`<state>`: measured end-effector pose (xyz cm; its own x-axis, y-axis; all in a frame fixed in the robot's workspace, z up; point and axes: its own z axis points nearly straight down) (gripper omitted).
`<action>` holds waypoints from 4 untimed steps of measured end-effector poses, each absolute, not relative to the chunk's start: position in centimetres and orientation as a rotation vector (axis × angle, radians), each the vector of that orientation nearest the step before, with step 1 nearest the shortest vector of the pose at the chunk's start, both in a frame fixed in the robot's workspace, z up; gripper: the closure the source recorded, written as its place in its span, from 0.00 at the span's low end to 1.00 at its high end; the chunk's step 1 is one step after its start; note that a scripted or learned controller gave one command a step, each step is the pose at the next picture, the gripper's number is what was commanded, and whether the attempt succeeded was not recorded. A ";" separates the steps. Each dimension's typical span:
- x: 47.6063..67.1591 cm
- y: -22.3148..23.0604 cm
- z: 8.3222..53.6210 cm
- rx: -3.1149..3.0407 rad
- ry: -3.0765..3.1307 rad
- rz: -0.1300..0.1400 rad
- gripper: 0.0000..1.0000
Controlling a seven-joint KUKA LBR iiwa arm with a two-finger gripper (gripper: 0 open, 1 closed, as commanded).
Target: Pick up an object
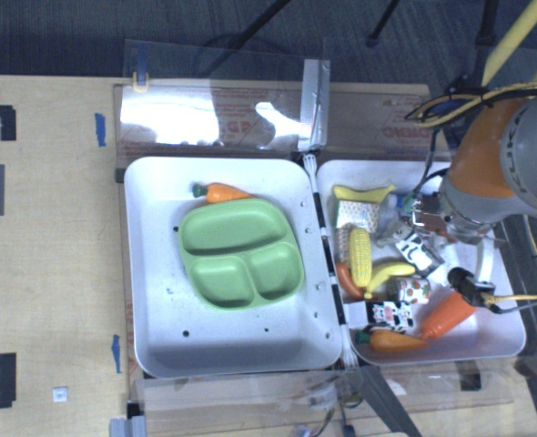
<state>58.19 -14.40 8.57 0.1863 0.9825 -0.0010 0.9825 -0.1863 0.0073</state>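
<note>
Gripper (425,244) low over crowded right bin (510,340), finger state cannot tell; corn cob (360,255), banana (389,274), large carrot (448,314) packed mid-bin toward near edge, so a close risks pinching two or slipping off.

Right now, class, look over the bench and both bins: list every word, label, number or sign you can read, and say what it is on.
No text here can be read.
Clear panel behind the left bin: faint reddish print, too blurred to read.
Small black-and-white packet in the right bin: only a pattern, no letters to make out.
Green tray: no marking.
</note>
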 end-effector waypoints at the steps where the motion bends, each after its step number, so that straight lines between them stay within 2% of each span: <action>1: 52.0 -10.7 8.7 2.188 2.250 0.006 0.00; 2: 50.4 -4.8 18.2 2.096 2.343 -0.002 0.00; 3: 50.3 -9.5 12.9 1.949 2.470 -0.002 0.00; 4: 51.5 -9.8 10.2 1.812 2.557 0.008 0.00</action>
